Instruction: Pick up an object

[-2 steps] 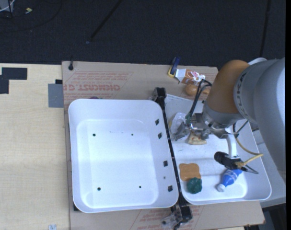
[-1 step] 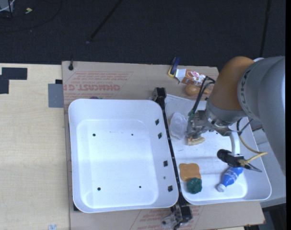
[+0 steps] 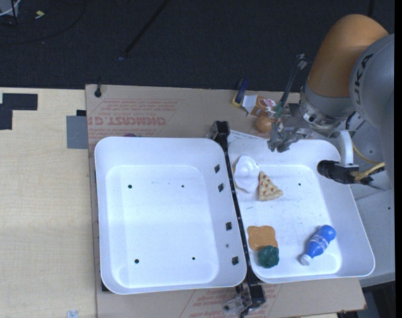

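my gripper [image 3: 278, 144]: upper right of frame, over right bin's [image 3: 359, 244] far rim, fingers' state I cannot tell | target: blue bottle [image 3: 318, 244], lower right, lying | probably light, stiff, slippery; take across its body

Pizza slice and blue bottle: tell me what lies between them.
Camera view: only bare white bin floor lies between the pizza slice and the blue bottle.

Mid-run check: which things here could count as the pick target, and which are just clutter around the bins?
Pick candidates, all in the right bin:
- white lump
- pizza-slice toy
- toast-like piece
- dark green ball
- blue bottle

Just lying about:
- left bin
- cardboard sheet under both bins
- small items on the cardboard behind the right bin

The gripper is above the right bin's far edge.
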Robot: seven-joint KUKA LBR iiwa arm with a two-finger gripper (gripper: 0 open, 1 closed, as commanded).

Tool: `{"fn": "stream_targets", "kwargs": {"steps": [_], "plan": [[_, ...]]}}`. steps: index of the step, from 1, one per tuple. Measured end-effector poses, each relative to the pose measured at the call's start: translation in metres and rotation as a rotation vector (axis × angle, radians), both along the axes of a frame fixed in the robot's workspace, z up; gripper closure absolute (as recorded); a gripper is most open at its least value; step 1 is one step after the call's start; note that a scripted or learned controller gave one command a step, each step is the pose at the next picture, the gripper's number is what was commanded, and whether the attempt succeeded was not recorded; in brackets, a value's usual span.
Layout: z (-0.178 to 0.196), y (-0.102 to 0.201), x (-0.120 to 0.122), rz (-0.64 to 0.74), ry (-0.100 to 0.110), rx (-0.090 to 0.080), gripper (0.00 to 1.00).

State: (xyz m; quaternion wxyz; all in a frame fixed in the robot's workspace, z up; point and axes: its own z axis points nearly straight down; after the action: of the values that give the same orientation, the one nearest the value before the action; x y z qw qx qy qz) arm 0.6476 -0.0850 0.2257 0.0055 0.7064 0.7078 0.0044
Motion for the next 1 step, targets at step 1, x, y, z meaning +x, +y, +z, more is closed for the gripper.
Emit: {"fn": "stream_targets", "kwargs": {"steps": [1], "plan": [[0.1252,0.0316,-0.0024,0.002,0.003,0.002,1.0]]}}
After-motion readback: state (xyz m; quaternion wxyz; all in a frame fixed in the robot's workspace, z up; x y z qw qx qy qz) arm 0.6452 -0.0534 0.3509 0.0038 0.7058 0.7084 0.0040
